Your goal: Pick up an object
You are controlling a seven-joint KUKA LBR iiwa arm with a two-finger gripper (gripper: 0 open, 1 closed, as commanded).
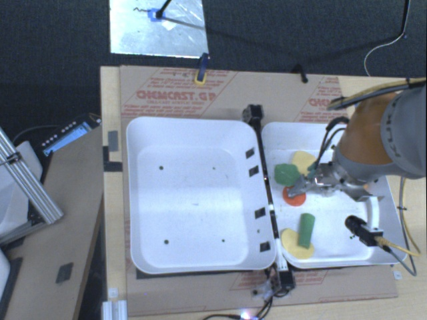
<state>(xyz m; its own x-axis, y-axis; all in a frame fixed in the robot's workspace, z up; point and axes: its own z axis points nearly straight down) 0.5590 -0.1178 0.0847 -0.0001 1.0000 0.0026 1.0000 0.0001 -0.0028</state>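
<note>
Two white bins (pixel 193 259) sit on the table; in the right one, the claw (pixel 308 185) hangs over a red disc (pixel 294 194), grip unclear.

1. Setting: robotics lab bench.
2. Evidence: industrial arm (pixel 383 135) over two white bins (pixel 143 199) on a protective board (pixel 220 89); aluminium framing (pixel 23 185) at left; loose cables (pixel 393 32) on dark carpet (pixel 53 45).

Bench (pixel 110 199), cardboard sheet (pixel 180 92), two white bins (pixel 193 129)
</note>
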